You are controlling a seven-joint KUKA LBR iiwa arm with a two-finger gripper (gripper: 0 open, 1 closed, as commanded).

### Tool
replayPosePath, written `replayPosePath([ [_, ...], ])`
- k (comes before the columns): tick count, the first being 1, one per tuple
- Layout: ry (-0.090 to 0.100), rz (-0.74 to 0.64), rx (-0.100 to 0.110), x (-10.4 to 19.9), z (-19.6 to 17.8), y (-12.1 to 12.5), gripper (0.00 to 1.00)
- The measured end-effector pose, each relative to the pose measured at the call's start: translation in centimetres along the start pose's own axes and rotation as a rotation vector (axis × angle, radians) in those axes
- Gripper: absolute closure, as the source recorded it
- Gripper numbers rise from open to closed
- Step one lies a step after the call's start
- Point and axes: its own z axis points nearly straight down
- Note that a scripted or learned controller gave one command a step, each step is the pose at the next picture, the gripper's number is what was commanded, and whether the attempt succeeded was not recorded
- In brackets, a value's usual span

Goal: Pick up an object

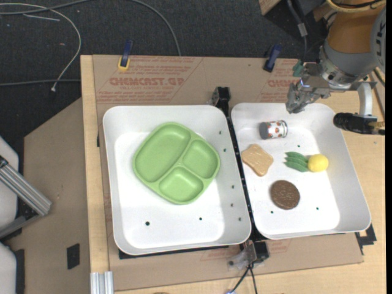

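Observation:
The right bin (343,213) holds a small can (273,130) lying on its side, a slice of toast (257,159), a brown round cookie (285,195), a green pea pod (296,161) and a yellow lemon (317,163). My gripper (298,103) hangs over the bin's far edge, up and to the right of the can, apart from it. Nothing is visible between its fingers.
The left bin (122,164) holds a green divided plate (177,162). Black clamps (221,95) sit between the bins at the far side. Blue clips (125,56) hold the cardboard at the back. Cables lie on the dark floor beyond.

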Motion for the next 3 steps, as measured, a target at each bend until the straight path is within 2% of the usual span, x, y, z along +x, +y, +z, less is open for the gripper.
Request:
replayPosePath([
  [1,0.0,0.0,0.0,5.4,0.3,-0.6,1.0],
  [2,-0.001,-0.001,-0.005,11.0,-0.1,0.8,1.0],
  [3,-0.001,0.0,0.0,16.3,0.4,0.2,1.0],
])
